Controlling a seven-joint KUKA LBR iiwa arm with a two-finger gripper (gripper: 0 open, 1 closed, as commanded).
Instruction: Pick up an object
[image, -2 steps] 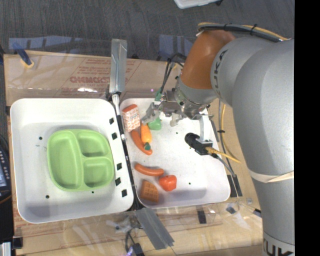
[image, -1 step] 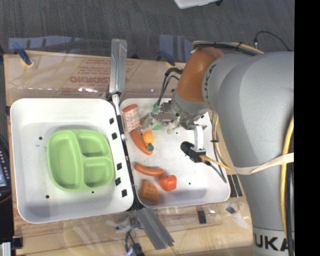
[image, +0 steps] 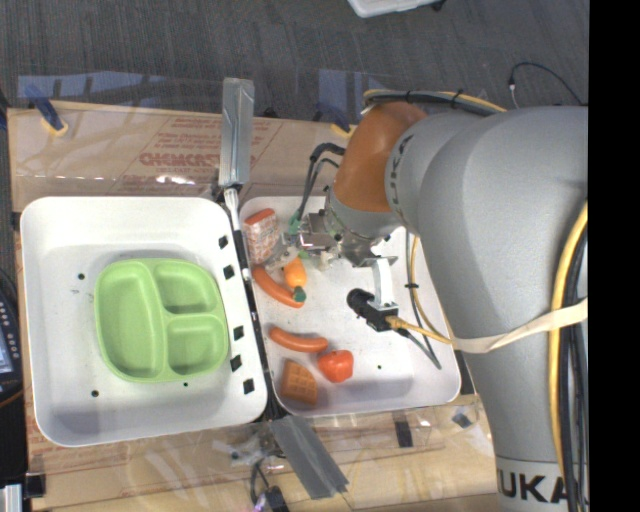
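Note:
In the right bin (image: 420, 385), my gripper (image: 318, 238) hangs low over the far left part, under the orange wrist band. A small toy carrot (image: 295, 272) lies just in front of the gripper, close to it or touching it. A reddish can (image: 262, 235) stands to the gripper's left, against the bin's wall. An orange hot dog (image: 275, 288) lies beside the carrot. Nearer the front edge lie a red sausage (image: 297, 340), a red tomato (image: 336, 365) and a brown waffle piece (image: 298, 382).
The left bin (image: 50, 240) holds a green divided plate (image: 160, 318). A raised divider (image: 245, 300) with black clips separates the two bins. The grey arm (image: 500, 230) covers the right bin's far right side, and its cables trail over the bin floor.

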